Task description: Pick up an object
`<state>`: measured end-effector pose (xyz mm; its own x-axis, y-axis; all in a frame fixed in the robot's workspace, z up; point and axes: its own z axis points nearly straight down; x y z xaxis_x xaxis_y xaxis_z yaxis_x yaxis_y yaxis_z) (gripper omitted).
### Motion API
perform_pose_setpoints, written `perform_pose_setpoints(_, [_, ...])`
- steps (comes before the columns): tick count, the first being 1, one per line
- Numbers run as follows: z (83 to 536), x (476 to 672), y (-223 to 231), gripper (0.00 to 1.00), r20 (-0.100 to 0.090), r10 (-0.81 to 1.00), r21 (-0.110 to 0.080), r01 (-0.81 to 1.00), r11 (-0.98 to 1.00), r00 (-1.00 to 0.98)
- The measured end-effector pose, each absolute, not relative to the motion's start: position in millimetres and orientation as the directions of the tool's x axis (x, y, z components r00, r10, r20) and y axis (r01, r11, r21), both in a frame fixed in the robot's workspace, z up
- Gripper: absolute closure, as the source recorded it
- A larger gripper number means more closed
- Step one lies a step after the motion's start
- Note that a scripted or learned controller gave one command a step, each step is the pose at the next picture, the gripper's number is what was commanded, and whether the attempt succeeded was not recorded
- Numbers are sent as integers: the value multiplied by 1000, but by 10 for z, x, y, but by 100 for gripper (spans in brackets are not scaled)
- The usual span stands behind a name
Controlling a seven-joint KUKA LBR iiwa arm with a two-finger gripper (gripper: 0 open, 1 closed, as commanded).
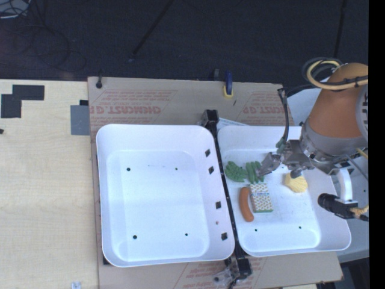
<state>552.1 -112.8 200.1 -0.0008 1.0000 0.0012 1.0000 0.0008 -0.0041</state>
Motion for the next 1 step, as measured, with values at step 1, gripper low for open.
perform_pose_setpoints(1, [3706, 6162, -962, 0, -3, 1000, 18, 1000, 5, -5])
